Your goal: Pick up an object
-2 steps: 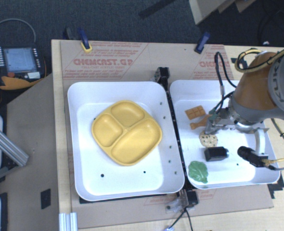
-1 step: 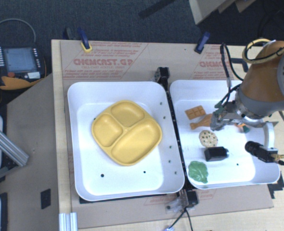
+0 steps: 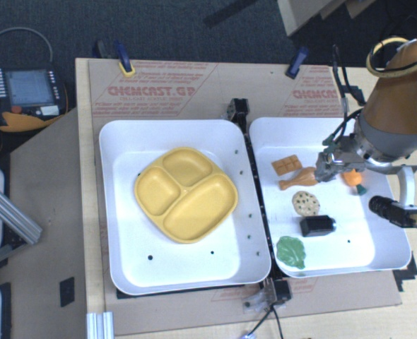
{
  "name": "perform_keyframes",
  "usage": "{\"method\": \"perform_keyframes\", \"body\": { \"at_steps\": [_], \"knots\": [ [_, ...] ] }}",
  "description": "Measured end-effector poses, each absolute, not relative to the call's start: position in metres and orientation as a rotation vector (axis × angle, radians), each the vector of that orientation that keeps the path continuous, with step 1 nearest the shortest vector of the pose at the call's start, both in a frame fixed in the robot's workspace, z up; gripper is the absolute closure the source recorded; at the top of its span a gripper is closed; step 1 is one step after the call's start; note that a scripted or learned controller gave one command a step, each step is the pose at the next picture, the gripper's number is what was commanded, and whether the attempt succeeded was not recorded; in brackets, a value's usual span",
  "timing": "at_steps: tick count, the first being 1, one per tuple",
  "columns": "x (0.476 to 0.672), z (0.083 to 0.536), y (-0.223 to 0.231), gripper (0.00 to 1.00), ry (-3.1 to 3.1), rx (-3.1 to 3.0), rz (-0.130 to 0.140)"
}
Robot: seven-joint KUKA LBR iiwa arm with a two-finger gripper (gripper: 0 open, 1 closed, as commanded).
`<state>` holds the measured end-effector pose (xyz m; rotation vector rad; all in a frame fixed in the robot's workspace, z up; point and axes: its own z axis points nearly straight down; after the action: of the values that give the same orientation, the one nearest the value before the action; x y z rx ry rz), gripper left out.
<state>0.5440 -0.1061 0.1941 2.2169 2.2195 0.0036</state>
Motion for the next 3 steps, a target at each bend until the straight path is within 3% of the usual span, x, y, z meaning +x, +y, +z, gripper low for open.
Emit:
{"method": "perform_keyframes", "body": {
  "at_steps": [1,3],
  "knots": [
    [0.545,0.238,-0.106,1.0,2.219,2.216,0.005],
    [0.562,0.216,-0.009,1.0,2.228,2.217,0.0]
  ]
}}
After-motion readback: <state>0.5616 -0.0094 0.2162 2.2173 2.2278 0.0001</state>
